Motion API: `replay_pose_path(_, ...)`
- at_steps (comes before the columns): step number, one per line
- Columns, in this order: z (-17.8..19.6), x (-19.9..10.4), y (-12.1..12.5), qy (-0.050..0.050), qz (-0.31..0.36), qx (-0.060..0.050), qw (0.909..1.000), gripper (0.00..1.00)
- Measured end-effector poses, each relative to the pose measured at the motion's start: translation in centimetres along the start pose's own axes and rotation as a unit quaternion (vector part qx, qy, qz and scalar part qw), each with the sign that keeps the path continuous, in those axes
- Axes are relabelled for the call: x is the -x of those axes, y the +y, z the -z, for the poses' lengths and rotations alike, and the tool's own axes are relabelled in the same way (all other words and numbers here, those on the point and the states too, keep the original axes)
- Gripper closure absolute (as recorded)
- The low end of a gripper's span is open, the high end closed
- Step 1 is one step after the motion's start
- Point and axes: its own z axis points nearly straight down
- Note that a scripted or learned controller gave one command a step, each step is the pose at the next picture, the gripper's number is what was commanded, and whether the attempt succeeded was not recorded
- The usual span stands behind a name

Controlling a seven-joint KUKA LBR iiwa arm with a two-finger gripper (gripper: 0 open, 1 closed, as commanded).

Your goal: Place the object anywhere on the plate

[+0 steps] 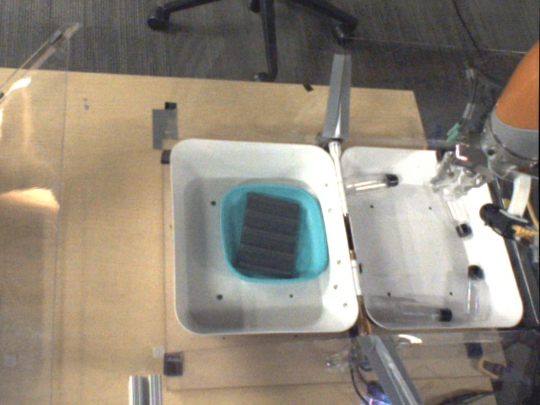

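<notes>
— Teal plate (314, 226) sits in the left bin (194, 226), roughly centred. Dark ribbed block (270, 234) lies flat on it, well inside the rim.

— Any writing or labels?

— None legible on plate, block or bins.

— Right bin (405, 251)?

— A few clear tubes with dark caps: one near the top-left corner (371, 182), another along the front edge (422, 312). Small dark bits by the right wall.

— Arm?

— Enters from the right; orange band (519, 95) at upper right, wrist over the right bin's far right corner. The tool (456, 175) hangs there amid cables. Cannot tell how far it is open, and cannot tell that it has hold of anything.

— Bench (84, 251)?

— Pale wood, bins side by side and touching.
</notes>
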Motion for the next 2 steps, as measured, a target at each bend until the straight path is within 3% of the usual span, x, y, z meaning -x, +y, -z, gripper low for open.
replay_pose_path(1,0.0,0.0,0.0,0.000,0.000,0.000,1.0000,0.00)
replay_pose_path(2,5.5,0.1,1.5,0.000,-0.020,0.002,0.9998,0.00)
